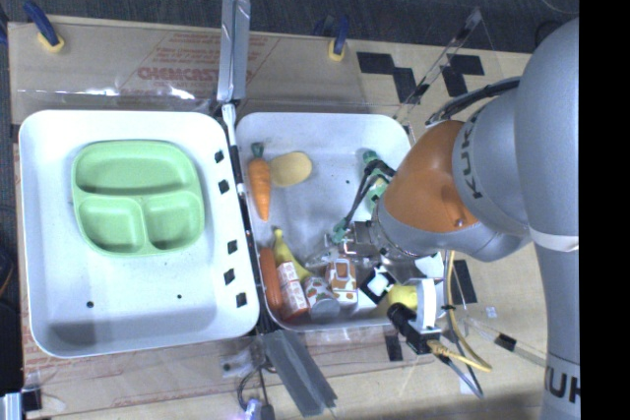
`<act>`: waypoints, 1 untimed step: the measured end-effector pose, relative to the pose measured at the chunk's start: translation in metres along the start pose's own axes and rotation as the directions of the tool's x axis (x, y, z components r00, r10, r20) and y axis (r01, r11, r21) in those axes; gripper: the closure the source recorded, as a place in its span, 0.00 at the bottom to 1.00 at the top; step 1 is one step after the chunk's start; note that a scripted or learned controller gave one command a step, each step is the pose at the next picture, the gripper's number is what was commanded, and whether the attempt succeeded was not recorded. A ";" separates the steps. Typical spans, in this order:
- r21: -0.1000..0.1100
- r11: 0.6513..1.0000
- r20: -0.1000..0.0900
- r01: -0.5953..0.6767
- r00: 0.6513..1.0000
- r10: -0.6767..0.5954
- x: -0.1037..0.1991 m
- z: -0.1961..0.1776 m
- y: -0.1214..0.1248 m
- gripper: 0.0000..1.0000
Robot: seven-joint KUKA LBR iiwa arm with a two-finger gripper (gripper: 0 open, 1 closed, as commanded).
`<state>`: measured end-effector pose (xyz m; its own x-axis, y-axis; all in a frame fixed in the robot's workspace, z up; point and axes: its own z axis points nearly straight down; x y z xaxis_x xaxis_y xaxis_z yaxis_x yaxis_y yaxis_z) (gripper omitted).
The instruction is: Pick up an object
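Grey two-finger gripper low in right white bin, finger state impossible to tell; just beside small brown-and-white carton, orange plastic carrot farther up-left.

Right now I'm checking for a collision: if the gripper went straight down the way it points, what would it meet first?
Probably the small carton in the clutter at the right bin's near edge, beside the ketchup bottle. The gripper hangs just above them, though depth is unclear from this slanted view.

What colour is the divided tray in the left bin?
Light green; the divided tray shows plainly in the camera view.
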<state>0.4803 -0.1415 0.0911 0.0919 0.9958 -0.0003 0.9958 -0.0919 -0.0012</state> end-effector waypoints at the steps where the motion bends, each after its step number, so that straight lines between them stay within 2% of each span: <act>1: 0.000 1.000 0.001 0.005 1.000 -0.005 0.000 -0.009 0.001 1.00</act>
<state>0.4810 -0.1412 0.0999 0.0868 0.9962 -0.0015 0.9962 -0.0868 -0.0007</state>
